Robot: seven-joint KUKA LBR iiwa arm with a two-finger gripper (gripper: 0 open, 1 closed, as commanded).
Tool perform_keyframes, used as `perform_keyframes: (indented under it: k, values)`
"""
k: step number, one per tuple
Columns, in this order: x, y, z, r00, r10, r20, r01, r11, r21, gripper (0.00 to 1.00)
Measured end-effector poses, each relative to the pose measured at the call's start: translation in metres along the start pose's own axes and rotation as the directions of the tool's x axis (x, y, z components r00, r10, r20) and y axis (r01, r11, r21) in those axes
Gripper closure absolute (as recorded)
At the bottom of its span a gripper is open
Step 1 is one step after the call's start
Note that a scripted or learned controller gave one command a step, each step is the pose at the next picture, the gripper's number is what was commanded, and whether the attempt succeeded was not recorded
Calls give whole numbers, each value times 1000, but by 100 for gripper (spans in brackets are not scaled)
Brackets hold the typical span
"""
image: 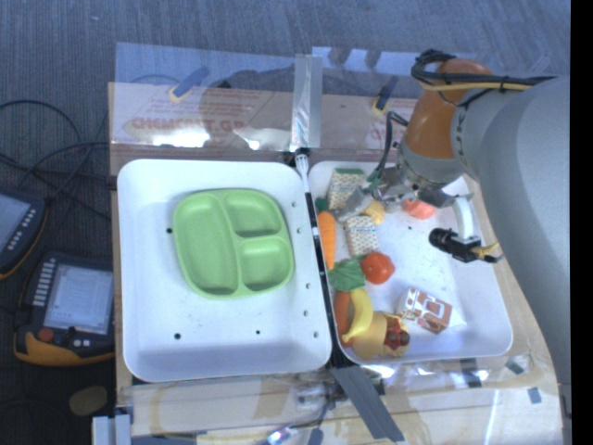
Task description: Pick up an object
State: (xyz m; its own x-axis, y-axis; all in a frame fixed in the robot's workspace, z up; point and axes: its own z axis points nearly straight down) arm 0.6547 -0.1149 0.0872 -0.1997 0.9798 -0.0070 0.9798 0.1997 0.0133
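Note:
My gripper [375,196] reaches down into the back left part of the right bin [482,313]. It sits right over a patterned cracker-like piece [344,189] and a small yellow piece [374,213]. A second patterned piece [361,238] lies just in front of it. An orange carrot [326,237] lies along the bin's left wall. A red tomato [377,267] and a green leafy item [346,274] rest near the middle. A pink-orange item [420,209] lies just right of the gripper. Whether anything is between the fingers cannot be made out.
The left bin [148,332] holds a green divided plate [234,241]. At the right bin's front lie a banana [360,311], a yellow and red toy [382,337] and a small printed box [425,310]. The grey arm [519,156] covers the right side.

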Motion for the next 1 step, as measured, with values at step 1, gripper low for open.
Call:
perform_keyframes:
  k: [1]
  values:
    - [33,-29,-96,996,89,-4,-89,996,16,0]
